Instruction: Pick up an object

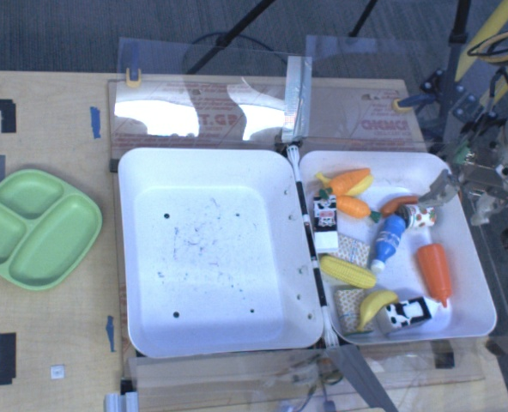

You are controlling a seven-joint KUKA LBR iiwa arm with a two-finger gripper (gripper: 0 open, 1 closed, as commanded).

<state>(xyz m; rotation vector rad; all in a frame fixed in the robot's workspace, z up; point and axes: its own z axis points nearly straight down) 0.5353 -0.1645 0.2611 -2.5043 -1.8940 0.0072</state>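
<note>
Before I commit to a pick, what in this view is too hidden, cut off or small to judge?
- Gripper: small and grey against clutter at the right bin's far corner; finger state unreadable.
- Arm: cut off by the right edge.
- Banana: lies partly over a patterned item; what that is stays unclear.
- Small white piece by the blue bottle: too small to identify.

The arm enters the view from 3 o'clock, its grey metal wrist hardware sitting at the right edge. The pincer (pixel 440 187) extends toward 9 o'clock and slightly downward, its slim grey tip angled low.
</note>
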